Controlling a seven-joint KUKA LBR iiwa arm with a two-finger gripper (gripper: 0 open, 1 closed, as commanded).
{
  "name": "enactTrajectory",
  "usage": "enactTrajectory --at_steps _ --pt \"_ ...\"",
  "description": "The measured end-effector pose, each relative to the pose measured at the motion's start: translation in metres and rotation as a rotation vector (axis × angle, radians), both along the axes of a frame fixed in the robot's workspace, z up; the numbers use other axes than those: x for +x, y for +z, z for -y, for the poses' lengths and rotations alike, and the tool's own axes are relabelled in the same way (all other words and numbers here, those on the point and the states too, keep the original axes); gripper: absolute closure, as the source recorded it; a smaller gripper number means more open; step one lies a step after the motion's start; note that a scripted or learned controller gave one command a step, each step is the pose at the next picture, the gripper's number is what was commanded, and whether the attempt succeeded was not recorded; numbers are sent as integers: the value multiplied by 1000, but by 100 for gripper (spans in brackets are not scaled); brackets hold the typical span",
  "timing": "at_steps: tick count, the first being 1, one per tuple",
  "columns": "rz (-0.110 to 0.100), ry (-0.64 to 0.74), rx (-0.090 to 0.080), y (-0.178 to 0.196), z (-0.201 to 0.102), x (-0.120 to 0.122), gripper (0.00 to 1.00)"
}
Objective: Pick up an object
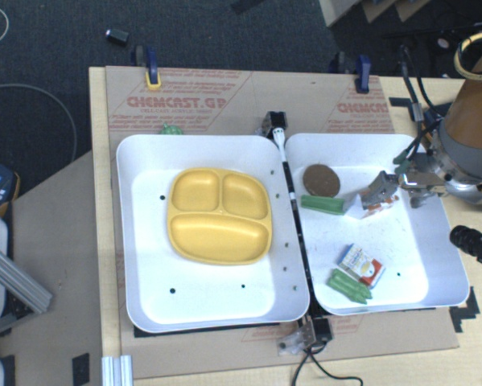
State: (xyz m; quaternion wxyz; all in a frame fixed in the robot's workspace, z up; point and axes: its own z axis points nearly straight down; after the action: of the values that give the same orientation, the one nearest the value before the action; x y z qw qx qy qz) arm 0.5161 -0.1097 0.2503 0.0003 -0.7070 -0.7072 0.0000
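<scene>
Your gripper (375, 197) hovered low in the right bin (434, 292), fingers seemingly parted around nothing; the brown disc (322, 180), green sticks (322, 205) and small carton (360, 264) lay unlifted; I judged the pick wholly undone.

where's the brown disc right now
The brown disc lies in the right bin, near its upper-left corner, just above a green strip and left of the gripper.

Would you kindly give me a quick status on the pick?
Claw low in right bin. Green piece beside it, not held. Brown disc close behind.
</scene>
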Motion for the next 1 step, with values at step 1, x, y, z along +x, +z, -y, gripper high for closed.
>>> enactTrajectory --at_steps 1 --pt "3 1 -1 11 0 1 100"
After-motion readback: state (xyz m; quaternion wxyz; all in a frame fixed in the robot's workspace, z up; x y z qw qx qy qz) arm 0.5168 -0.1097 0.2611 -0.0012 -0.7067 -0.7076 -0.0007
